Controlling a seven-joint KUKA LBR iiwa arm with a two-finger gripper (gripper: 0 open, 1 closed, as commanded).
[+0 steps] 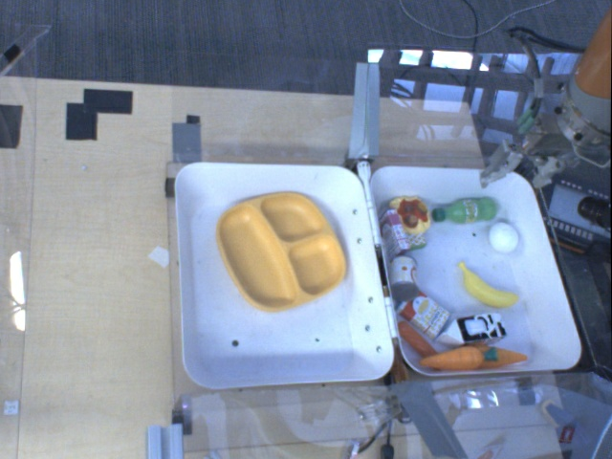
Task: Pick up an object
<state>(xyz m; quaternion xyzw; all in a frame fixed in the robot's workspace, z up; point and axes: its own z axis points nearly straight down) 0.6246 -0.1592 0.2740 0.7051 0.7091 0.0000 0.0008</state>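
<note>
The right bin (pixel 555 285) holds several small items. A green bottle (pixel 466 210) lies near its back edge, with a white ball (pixel 503 237) just in front of it. A yellow banana (pixel 488 288) lies in the middle and an orange carrot (pixel 469 357) along the front wall. Two cans (pixel 395 232) (pixel 403 275) and a red and yellow toy (pixel 409 211) line the left wall. My gripper (pixel 521 168) hangs over the bin's back right rim, above and behind the bottle. It is open, with nothing between its fingers.
A yellow divided plate (pixel 282 249) lies in the left bin (pixel 201 352). A small carton (pixel 427 316) and a black and white item (pixel 480 328) sit near the carrot. A metal post (pixel 363 113) stands behind the divider between the bins. Cables and a frame lie behind the right bin.
</note>
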